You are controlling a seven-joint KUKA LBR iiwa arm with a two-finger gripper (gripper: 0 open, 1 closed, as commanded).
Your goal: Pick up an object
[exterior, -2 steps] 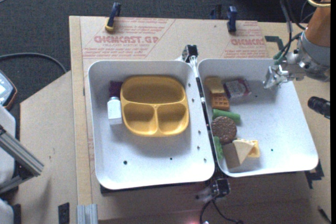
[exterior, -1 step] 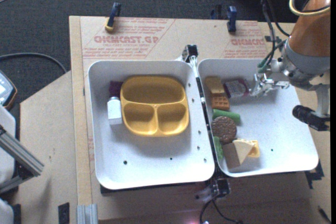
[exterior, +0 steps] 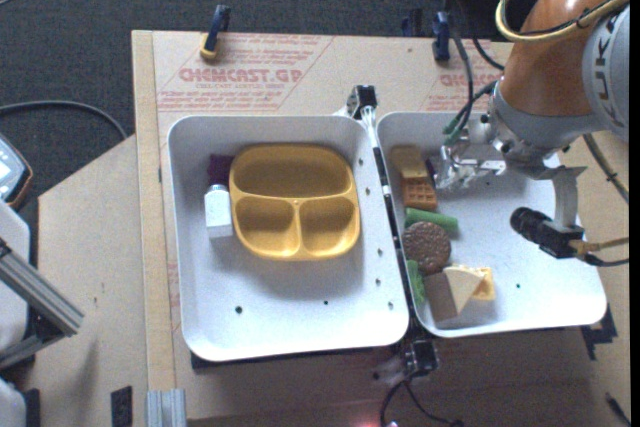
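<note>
- The pieces of toy food lie in a column along the left wall of the right bin (exterior: 560,300), all of them to the left of the gripper (exterior: 462,167) or below-left of it.
- Nearest the gripper, just to its left, is a waffle-patterned piece (exterior: 419,191), with a tan bread-like slice (exterior: 407,159) touching it from above.
- Under the waffle piece lies a green bean-like strip (exterior: 432,218), and below that a round brown cookie (exterior: 427,244).
- Furthest below the gripper, a pale wedge (exterior: 463,285) rests on a brownish block (exterior: 440,298), with a yellow cheese piece (exterior: 484,283) at its right side and a green sliver (exterior: 415,277) at its left.
- The gripper hangs over the upper part of the right bin, near the waffle piece; whether it is spread or pressed together I cannot tell, and nothing shows in its grasp.
- Behind it to the right rises the arm (exterior: 560,45), grey with an orange dome.
- Well to the gripper's left, across the shared rim, the left bin (exterior: 290,320) holds a yellow divided plate (exterior: 295,200).
- At the plate's far side from the gripper stand a small white bottle (exterior: 218,212) and a dark purple object (exterior: 220,166) above it.
</note>
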